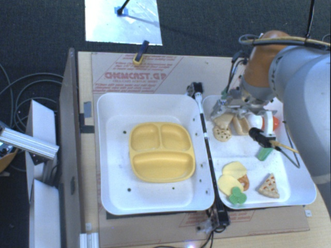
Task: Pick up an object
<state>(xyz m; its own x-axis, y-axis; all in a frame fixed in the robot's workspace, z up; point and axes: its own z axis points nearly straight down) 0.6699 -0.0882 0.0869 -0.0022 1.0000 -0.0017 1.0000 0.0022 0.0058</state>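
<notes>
Your hand [234,107] sits low over the far end of the right bin [257,170], right above two tan bread-like pieces [224,121]. The wrist and the grey arm [302,84] cover most of it from this angle, so you cannot tell whether the hand is open or closed, or whether it touches the pieces at all. Nothing can be seen held in it.

The things you could pick all lie in that right bin. A chip cookie [222,134] lies just in front of the tan pieces, touching or nearly touching them. A red and white thing [270,122] peeks out beside the wrist; part of it is hidden, so its shape is unclear. A small green block [265,153] lies near the middle. At the near end you have a pizza slice [269,186] on its own. Well apart from it is a cluster of two pale yellow rounds [234,169], a small orange-brown bit [244,182] and a green piece [238,196]. These overlap, so their outlines are hard to separate.

The left bin [116,154] holds a yellow divided tray [161,151], lying flat and fully in view. The arm cuts off the right bin's far right corner, and both bins rest on a surface [155,68] printed with red lettering.
</notes>
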